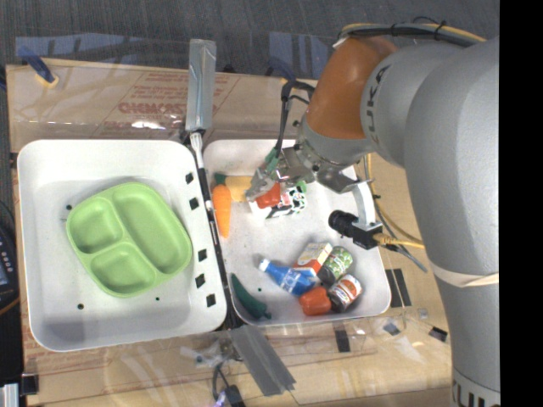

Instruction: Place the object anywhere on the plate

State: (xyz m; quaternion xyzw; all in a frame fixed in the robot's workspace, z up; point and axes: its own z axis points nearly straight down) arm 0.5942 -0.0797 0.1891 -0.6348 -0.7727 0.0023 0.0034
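While the green three-compartment plastic plate [129, 238] is lying apart, the jaws [273, 186] are gripping a small red-and-white object [270, 197], labels unreadable.

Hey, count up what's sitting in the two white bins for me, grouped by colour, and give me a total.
Green: 3 (divided plate, dark green piece, green can)
Orange: 1 (carrot)
Red: 2 (red can, red block)
Blue: 1 (bottle)
Total: 7; the small items under the gripper are too jumbled to count.
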